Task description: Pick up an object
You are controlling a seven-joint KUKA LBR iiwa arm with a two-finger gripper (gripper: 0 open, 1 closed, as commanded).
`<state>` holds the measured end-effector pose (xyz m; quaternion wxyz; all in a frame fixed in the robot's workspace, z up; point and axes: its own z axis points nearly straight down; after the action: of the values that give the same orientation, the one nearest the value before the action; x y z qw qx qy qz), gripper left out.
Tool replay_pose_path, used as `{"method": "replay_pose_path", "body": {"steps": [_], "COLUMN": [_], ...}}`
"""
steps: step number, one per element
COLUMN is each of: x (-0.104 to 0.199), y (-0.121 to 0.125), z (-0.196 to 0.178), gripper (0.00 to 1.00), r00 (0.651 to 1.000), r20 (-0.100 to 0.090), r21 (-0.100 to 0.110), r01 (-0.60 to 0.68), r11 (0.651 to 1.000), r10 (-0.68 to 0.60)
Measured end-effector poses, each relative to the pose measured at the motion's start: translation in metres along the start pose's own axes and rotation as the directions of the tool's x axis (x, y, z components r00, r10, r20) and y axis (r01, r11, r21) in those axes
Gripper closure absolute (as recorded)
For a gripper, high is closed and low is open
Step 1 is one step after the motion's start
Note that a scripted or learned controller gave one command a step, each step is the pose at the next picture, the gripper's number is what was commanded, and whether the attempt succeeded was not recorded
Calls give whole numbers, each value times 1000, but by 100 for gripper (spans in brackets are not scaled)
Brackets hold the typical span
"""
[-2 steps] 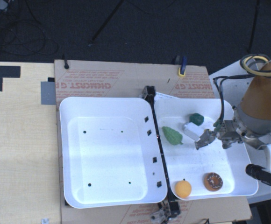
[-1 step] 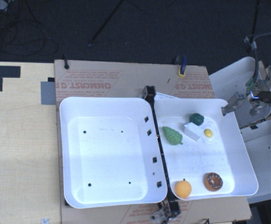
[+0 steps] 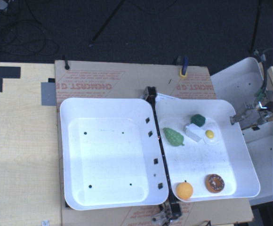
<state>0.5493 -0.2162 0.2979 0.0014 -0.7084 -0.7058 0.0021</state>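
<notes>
**Pincer waits beside the right bin, nothing picked yet**

Pincer point(image 3: 258, 108) sits at the right edge of the camera view, just outside the far right corner of the right bin point(image 3: 240, 140), and it is small and blurred there. We cannot tell if it is open or closed, and we see no object in it.

All the objects lie in the right bin. A dark green round piece point(image 3: 198, 120) is near the far side, and it touches a white block point(image 3: 192, 133) that lies tilted just in front of it. Beside the block is a toy fried egg point(image 3: 210, 135) with a yellow yolk. A light green leafy vegetable toy point(image 3: 173, 137) lies closer to the divider between the bins. At the near edge we see an orange ball point(image 3: 184, 190) in the corner and a brown doughnut point(image 3: 215, 183) near it, well apart from the group at the far side. The left bin point(image 3: 68, 126) stands next to it on the bench point(image 3: 19, 149).

We judge that the task is at its beginning. No object is lifted, so the whole work is left: to come over one object, go down, grip it and raise it. The doughnut and the ball seem the easier choices to us, because they lie free.
</notes>
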Motion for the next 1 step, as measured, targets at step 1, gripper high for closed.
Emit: {"method": "replay_pose_path", "body": {"steps": [1], "x": [3], "y": [-12], "z": [25], "gripper": [0], "r00": [1000], "r20": [-2], "r21": [0], "r01": [3], "r11": [1000], "r10": [-3]}}
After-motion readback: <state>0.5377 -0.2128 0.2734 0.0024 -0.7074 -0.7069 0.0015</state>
